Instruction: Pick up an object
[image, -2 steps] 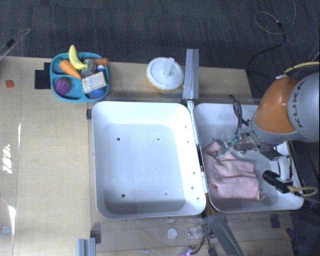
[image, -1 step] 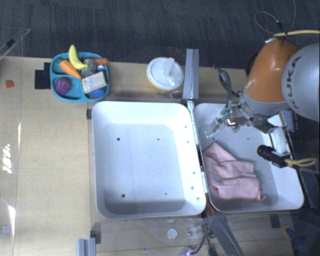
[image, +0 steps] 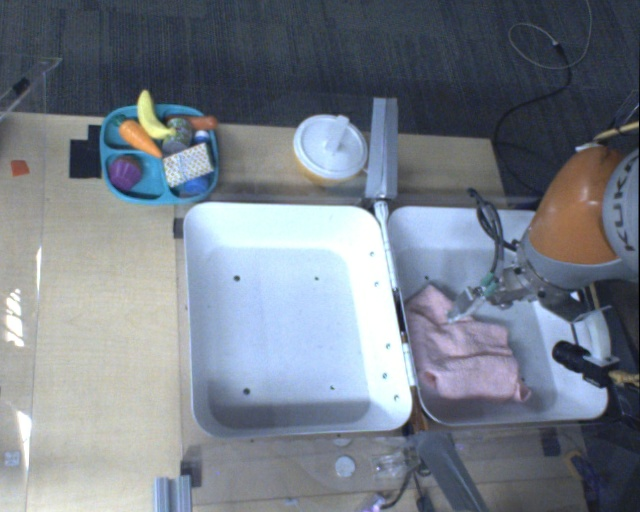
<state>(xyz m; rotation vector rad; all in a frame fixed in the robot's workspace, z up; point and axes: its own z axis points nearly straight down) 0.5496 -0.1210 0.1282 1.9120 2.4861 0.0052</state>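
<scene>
Pink cloth (image: 465, 350) in white R bin (image: 570, 405); white L bin (image: 200, 330); blue tray (image: 112, 190) w/ yellow banana (image: 151, 117), orange carrot (image: 138, 136); tan tabletop (image: 90, 350); orange-banded grey arm (image: 585, 215).

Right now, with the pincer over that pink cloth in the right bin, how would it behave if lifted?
The pink cloth lies rumpled and folded, so it likely droops limply. It looks light. Pinched at one spot by the pincer, it would probably unfold and drag along the right bin.

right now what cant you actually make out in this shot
- End effector: small and blurred over the pink cloth in the camera view; contact with the cloth and its finger state unreadable.
- Right bin: far side covered by the arm's orange band.
- Blue tray: toy food too small to identify fully.
</scene>
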